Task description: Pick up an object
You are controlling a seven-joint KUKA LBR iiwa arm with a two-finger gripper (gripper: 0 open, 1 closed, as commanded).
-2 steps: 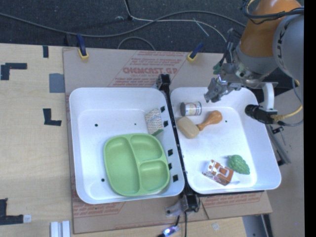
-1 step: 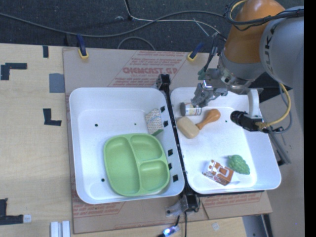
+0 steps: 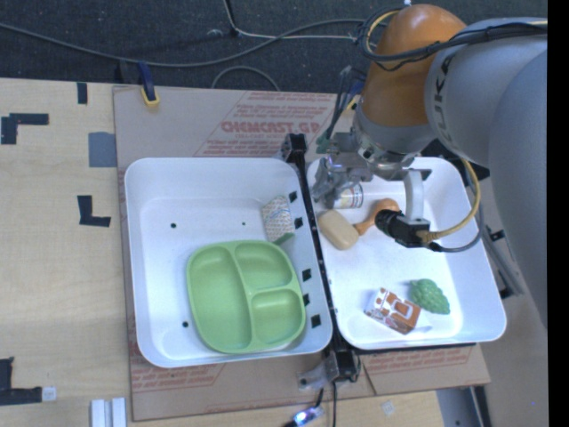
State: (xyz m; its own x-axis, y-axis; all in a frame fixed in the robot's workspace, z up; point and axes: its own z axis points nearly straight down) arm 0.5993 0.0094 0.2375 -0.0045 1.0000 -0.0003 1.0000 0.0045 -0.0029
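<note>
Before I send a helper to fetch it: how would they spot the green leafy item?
Look in the right bin, at its near right corner. The green leafy item lies there beside a brown-and-white packet. It is the one green thing in that bin, small and bumpy, unlike the flat packet.

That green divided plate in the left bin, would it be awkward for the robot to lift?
Probably. The green divided plate lies flat and wide, so two fingers would likely have to pinch its thin rim. It looks like stiff, smooth plastic, so it may slip or tilt. It seems light for its size.
</note>
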